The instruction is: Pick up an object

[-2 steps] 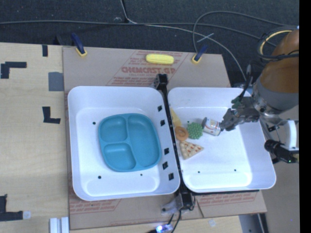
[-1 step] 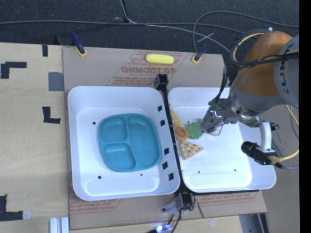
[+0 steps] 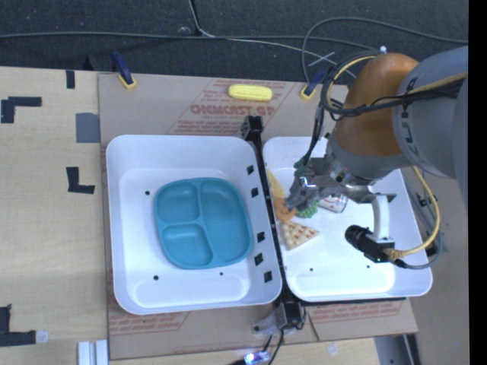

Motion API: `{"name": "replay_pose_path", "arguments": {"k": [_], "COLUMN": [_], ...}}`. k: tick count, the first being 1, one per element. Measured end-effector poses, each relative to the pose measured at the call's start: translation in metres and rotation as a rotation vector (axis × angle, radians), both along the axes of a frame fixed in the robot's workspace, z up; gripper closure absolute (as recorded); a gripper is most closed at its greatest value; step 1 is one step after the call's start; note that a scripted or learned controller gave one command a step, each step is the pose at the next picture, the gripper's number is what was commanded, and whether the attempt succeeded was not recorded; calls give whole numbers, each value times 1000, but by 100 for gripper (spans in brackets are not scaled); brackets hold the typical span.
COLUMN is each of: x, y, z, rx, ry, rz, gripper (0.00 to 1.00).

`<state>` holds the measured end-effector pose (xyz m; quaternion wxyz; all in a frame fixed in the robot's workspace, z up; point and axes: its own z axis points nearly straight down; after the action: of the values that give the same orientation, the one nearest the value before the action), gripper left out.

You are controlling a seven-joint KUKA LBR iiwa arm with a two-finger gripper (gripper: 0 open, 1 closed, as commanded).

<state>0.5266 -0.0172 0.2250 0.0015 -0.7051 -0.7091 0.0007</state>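
Claw: grey two-finger gripper [image 3: 304,196] hangs low over the left side of the right-hand shallow white bin [image 3: 358,276], near the wall it shares with the neighbouring bin; whether it is wide, narrow or holding anything cannot be told, as the wrist hides that part.
Arm: grey KUKA arm with an orange band above the wrist [image 3: 380,105] reaches in from the right edge of the bench and covers the right bin's far right corner.
Task objects: a tan waffle-patterned wedge like a toy sandwich slice [image 3: 299,235] lies on the right bin's floor just below the claw; an orange piece [image 3: 283,210] sits just beside it, against the left wall; a small yellowish piece [image 3: 274,186] lies above that, along the same wall.
Cabling: black cable with a yellow lead [image 3: 415,253] loops from the wrist across the right bin's right side.
Left bin: the left-hand shallow white bin [image 3: 125,158] holds a teal plastic tray with three compartments [image 3: 202,222] lying flat near its centre.
Bench: brown cardboard sheet [image 3: 175,101] lies under both bins, pinned at its far edge by blue-and-yellow clamps [image 3: 123,71]; a yellow banana-shaped toy [image 3: 249,92] rests on the cardboard beyond the bins, near the far edge.
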Motion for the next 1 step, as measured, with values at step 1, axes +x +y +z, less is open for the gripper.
{"name": "replay_pose_path", "arguments": {"k": [1], "x": [4], "y": [56], "z": [9], "rx": [0], "ry": [-2], "rz": [2], "gripper": [100]}}
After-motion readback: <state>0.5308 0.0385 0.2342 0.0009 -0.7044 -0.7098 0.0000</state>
